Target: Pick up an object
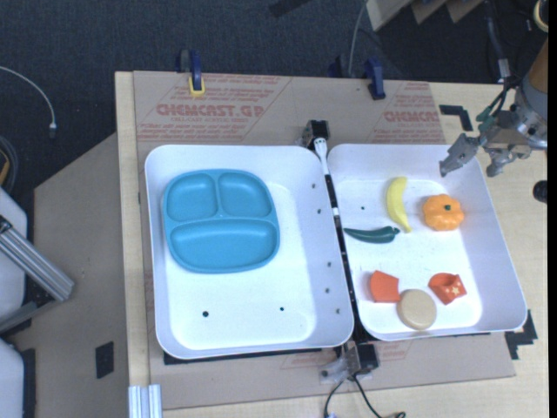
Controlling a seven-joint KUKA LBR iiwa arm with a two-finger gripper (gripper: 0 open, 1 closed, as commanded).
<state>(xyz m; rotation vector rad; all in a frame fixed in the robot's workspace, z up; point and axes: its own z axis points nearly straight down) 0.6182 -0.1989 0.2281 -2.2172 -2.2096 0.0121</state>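
Six smooth toy foods lie in the glossy right bin.

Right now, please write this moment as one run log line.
gripper: open, above right bin far corner, holding nothing | nearest: orange pumpkin | pick: not done

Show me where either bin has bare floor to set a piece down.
Left bin: a wide bare strip below and right of the blue divided plate. Right bin: bare near its top-left corner, above the banana. Crowded around the chilli, pumpkin and the three pieces at the front.
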